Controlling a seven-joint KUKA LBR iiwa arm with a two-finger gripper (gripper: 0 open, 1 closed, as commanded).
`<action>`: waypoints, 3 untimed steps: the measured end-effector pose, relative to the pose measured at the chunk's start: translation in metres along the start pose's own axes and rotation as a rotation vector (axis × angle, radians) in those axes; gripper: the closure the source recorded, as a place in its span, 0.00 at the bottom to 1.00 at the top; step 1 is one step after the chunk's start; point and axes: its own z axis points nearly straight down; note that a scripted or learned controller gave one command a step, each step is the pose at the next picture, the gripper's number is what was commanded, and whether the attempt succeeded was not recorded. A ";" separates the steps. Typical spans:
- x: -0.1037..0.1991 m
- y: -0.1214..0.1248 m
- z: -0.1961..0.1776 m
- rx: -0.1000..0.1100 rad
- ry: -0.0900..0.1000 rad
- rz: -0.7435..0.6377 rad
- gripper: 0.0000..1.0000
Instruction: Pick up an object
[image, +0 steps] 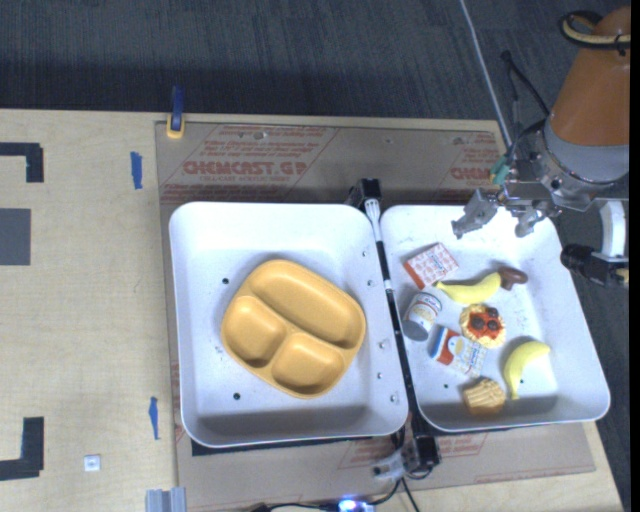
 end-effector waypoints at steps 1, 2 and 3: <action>-0.005 -0.008 0.168 -0.002 -0.001 0.001 0.00; -0.005 -0.007 0.158 -0.005 -0.001 0.002 1.00; -0.005 -0.007 0.158 -0.005 -0.001 0.002 0.00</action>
